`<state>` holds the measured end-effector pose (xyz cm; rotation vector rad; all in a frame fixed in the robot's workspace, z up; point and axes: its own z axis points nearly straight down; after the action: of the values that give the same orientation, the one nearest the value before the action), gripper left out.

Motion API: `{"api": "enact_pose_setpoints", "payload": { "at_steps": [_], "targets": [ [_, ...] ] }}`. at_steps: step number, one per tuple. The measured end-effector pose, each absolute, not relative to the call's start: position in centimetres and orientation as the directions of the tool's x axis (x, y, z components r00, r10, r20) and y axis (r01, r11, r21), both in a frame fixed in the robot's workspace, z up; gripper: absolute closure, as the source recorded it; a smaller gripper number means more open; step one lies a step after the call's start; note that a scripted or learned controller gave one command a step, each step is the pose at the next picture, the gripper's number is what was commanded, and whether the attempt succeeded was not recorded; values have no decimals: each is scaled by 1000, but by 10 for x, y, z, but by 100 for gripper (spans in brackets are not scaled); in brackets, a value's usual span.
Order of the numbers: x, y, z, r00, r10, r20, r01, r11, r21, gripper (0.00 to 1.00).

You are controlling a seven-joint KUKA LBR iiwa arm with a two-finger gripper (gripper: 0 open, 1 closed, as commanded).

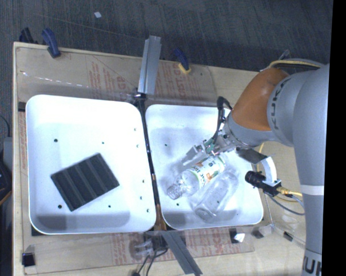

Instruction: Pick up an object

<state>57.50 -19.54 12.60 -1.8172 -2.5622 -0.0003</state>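
Arm (pixel 289 105): grey with an orange band, reaching in from 3 o'clock over the right bin (pixel 162 125).
Gripper (pixel 210 147): low in the right bin, at the 1 o'clock end of the bottle; whether it is spread or pinching cannot be told.
Clear plastic bottle (pixel 197 173): lying on its side near the middle of the right bin, cap toward 7 o'clock, label with green print facing up.
Second clear container (pixel 216 196): just beside the bottle at its 4 o'clock side; its edges are hard to make out.
Left bin (pixel 42 109): holds a dark ribbed rectangular pad (pixel 85 181), lying flat and skewed, toward 6 o'clock of the bin's centre.
Blue clamps (pixel 51 43): at the bench's 12 o'clock edge.
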Motion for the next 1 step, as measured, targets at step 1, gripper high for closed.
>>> {"api": "enact_pose_setpoints", "payload": {
  "at_steps": [1],
  "targets": [
    [576, -194, 136, -337, 942, 0, 942, 337, 0, 100]
  ]
}}
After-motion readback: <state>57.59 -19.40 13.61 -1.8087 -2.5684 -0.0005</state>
